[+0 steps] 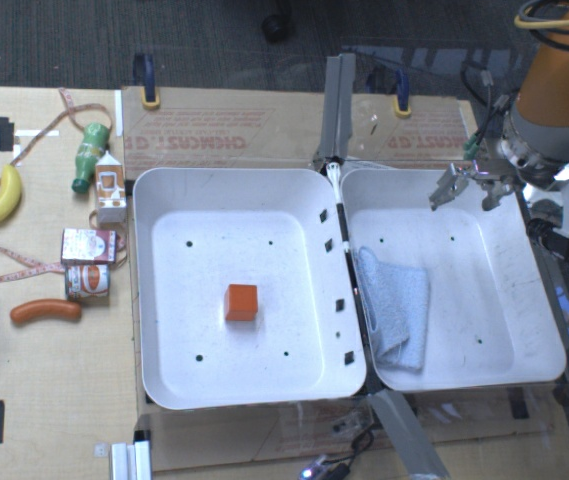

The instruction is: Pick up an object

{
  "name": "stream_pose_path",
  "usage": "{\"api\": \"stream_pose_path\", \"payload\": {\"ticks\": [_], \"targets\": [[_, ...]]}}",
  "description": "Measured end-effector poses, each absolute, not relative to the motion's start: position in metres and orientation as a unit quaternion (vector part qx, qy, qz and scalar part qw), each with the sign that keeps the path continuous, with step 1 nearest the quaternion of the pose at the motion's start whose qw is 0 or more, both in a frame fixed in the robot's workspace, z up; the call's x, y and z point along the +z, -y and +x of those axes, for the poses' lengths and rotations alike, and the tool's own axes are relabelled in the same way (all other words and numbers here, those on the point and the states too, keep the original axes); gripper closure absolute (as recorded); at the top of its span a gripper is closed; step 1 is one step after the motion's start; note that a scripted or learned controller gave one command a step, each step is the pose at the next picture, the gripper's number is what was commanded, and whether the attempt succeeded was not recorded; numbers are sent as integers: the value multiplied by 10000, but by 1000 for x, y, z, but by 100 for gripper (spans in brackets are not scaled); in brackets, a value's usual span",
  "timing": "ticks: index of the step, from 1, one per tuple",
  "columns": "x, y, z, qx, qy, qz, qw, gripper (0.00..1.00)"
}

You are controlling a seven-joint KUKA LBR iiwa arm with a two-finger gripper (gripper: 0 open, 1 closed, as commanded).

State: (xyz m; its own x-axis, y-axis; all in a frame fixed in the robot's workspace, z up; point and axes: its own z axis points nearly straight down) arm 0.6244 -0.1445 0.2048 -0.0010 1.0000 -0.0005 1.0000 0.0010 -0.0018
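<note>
Tool (467,190) spread open above right bin (524,298) far rim.

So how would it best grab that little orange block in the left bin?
Probably straight down from above, the pincer closing on two opposite flat sides of the orange block. It sits alone mid-floor in the left bin, well off the walls, so its sides are free; it looks slightly turned, so the wrist should line up.
</note>
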Motion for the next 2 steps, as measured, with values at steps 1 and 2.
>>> {"api": "stream_pose_path", "payload": {"ticks": [1,2], "targets": [[229,187,565,11,5851,-8109,7,0],[261,192,521,16,5005,-8657,8,0]]}}
